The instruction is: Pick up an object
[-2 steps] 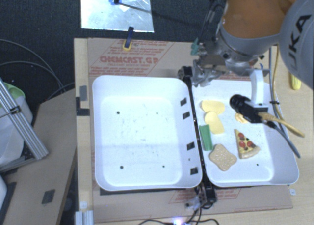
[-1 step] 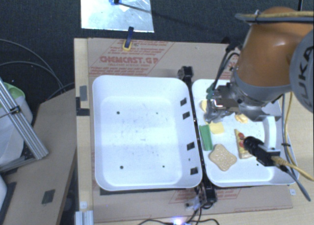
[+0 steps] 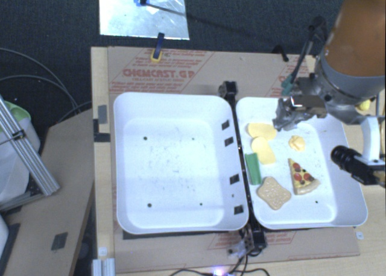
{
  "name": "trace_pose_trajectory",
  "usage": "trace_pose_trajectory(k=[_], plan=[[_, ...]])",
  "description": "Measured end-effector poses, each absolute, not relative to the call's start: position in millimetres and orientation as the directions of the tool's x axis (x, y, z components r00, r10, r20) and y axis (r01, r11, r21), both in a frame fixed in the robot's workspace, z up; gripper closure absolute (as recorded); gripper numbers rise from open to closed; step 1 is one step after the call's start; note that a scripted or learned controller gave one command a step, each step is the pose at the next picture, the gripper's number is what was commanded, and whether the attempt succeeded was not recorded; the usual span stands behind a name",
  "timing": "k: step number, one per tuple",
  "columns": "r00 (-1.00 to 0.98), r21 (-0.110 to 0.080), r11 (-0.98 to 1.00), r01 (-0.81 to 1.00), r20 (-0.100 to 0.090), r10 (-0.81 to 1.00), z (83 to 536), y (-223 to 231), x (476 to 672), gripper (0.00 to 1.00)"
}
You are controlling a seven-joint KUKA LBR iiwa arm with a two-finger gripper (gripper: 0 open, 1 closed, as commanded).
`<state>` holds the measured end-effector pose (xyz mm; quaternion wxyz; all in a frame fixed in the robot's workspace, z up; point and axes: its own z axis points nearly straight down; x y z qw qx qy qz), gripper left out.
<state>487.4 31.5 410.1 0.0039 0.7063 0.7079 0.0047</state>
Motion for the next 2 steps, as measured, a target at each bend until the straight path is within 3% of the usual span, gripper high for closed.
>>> trace_pose_trajectory(k=[1, 2], plan=[[0.006, -0.01, -0.006, 1.0, -0.002, 1.0, 275.8, -26.4, 485.3, 1.0], [-0.007, -0.004, 0.007, 1.0, 0.001, 1.0, 230.9, 16.9, 486.0, 1.0]])
